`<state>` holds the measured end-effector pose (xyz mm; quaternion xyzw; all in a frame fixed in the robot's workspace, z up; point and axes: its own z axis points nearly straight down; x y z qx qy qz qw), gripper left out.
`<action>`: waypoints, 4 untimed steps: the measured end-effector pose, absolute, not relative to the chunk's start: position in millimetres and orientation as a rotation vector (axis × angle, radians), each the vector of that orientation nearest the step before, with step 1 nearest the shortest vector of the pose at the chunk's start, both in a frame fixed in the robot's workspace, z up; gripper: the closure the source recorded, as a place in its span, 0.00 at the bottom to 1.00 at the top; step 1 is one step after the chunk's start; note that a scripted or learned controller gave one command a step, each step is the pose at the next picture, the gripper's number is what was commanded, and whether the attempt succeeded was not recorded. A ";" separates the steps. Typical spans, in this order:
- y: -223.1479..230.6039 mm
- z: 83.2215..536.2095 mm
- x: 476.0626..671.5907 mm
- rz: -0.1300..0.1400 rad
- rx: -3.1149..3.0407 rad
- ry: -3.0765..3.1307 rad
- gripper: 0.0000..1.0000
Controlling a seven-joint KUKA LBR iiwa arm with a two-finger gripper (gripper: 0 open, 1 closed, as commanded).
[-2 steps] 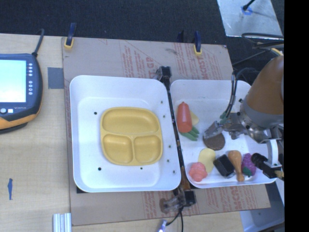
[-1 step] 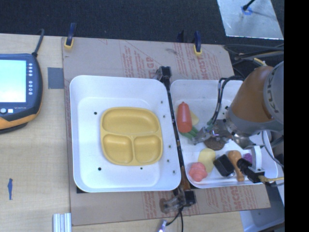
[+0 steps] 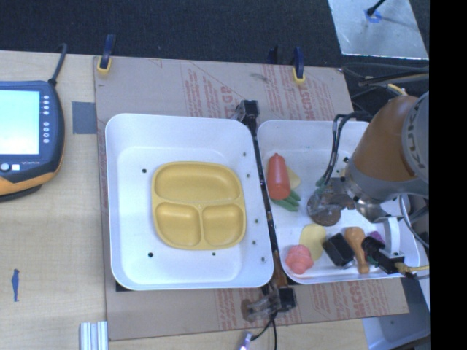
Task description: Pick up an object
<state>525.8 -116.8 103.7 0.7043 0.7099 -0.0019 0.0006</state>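
Observation:
My gripper (image 3: 326,208) hangs over the middle of the right bin (image 3: 314,133), at the end of the grey arm with the orange band (image 3: 390,143). To its left lies a red carrot with green leaves (image 3: 278,178) on a yellow piece (image 3: 293,176). Below the gripper are a pale yellow object (image 3: 313,236), a pink round object (image 3: 298,259), a black block (image 3: 338,250), a tan piece (image 3: 357,243) and a purple bit (image 3: 375,236). I see nothing held in the gripper.
The left bin (image 3: 131,195) holds a yellow divided plate (image 3: 198,203). A teach pendant (image 3: 25,133) lies at the far left of the bench. Clamps (image 3: 104,58) pin the cardboard at the back edge.

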 end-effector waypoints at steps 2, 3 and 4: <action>-87.7 248.4 527.4 -0.003 2.218 2.228 0.00; -129.8 92.5 519.4 -0.004 2.217 2.228 0.00; -131.3 103.2 520.0 -0.007 2.213 2.230 1.00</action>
